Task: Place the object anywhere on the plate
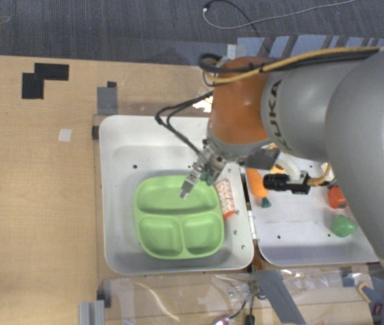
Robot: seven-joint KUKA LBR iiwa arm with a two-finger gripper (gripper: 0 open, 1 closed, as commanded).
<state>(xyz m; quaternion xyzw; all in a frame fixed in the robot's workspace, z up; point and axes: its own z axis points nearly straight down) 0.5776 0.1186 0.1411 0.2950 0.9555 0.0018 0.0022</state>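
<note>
Here the hand hangs over the upper compartment of the green plate in the left bin; whether it is apart or together cannot be told. A white-and-orange tube lies just beside the plate's right rim.

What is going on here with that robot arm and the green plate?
The grey and orange arm reaches in from the right, and its gripper hangs over the large compartment of the green plate in the left bin. Whether it carries anything cannot be told. A white and orange tube lies in that bin beside the plate's right edge, not on it. The right bin holds an orange piece, a red piece and a green piece.
</note>
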